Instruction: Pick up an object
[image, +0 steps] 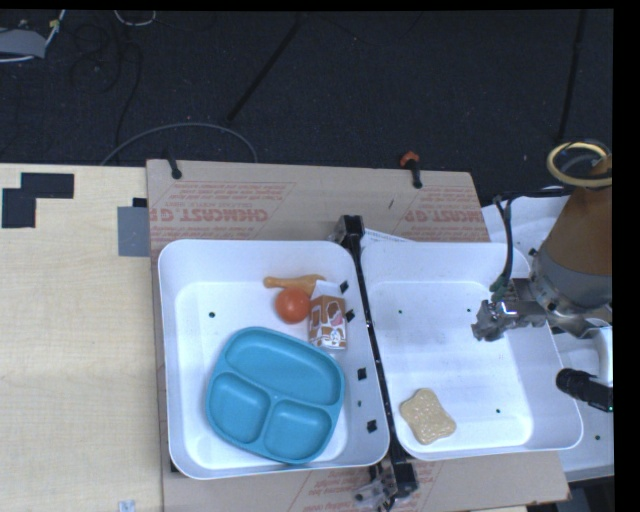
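My gripper (489, 322) hangs over the right side of the right bin (455, 270), with the grey arm reaching in from the right. A beige, lumpy flat piece (428, 416) lies at that bin's front, well left of and nearer than the gripper. The left bin (190, 300) holds a blue divided plate (276, 394), a red-orange ball (292, 306), an orange curved piece (292, 283) just behind it, and a small printed carton (328, 323) beside the ball. I see nothing between the gripper's tips.
A black divider (362, 330) runs between the two bins. Cardboard (300, 205) lies under both bins, on a pale wooden bench (70, 330). Bare white floor of the right bin stretches between the gripper and the divider.
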